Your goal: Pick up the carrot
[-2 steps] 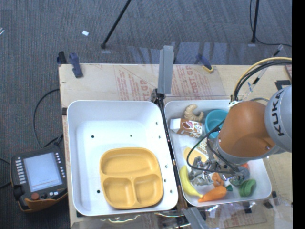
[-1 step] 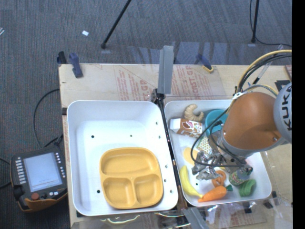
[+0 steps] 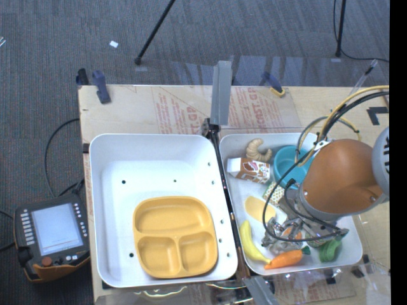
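Claw [image 3: 284, 231] low in right bin [image 3: 353, 250] — grip unclear, carrot [image 3: 285, 258] just below

Hand [image 3: 287, 232] hides carrot [image 3: 286, 258] top.

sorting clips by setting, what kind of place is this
Probably a robotics lab test cell: a plywood bench with two white bins, a teach pendant on carpet, and tripod legs behind. Toy food like a carrot fills the right bin.
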Robot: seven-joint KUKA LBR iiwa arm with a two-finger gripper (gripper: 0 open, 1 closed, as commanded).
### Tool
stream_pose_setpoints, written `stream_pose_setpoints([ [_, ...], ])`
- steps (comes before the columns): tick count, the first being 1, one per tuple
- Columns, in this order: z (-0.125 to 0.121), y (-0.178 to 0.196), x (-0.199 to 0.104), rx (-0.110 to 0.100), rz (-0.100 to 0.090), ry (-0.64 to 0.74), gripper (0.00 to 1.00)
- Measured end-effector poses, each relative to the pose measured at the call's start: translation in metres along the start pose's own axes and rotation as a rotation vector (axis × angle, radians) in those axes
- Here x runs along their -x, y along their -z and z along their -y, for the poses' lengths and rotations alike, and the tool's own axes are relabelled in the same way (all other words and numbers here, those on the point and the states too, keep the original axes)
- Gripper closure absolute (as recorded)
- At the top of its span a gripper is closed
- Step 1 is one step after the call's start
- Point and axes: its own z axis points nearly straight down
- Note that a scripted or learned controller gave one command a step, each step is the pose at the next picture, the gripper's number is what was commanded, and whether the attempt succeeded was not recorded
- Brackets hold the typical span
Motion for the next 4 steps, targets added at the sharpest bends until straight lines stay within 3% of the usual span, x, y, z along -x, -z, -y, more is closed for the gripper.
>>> stream_pose_setpoints([
  [1,-0.013,0.036,0.02,-0.003,0.005,-0.25,1.0],
  [2,0.009,0.0,0.005,0.0,0.0,-0.034,1.0],
  [3,-0.056,0.105,0.052,-0.009,0.011,0.062,1.0],
  [4,-0.056,0.101,0.05,-0.003,0.003,0.059,0.0],
])
